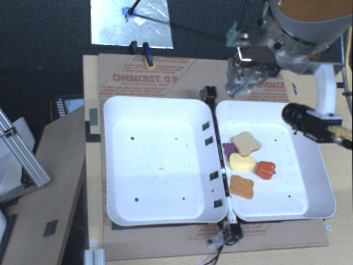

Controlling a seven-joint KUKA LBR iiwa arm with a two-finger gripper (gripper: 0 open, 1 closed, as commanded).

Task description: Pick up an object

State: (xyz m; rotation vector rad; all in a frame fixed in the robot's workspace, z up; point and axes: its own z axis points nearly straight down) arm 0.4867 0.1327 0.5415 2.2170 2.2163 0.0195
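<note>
The right bin [298, 203] holds a cluster of small food-shaped objects near its left wall: a tan bread slice [246, 143], a yellow piece [241, 163], a red piece [265, 169], an orange-brown piece [241, 186] and a purple bit [229, 149] partly hidden behind the others. My gripper [242, 84] hangs high above the far edge of the right bin, well clear of the objects, with nothing seen between its fingers.
The left bin [110, 203] lies beside the right one, joined by a black clamped divider [216, 148]. A black cylinder on a white bracket [303, 120] overhangs the right bin's far right. A metal sheet [131, 14] lies beyond the bench.
</note>
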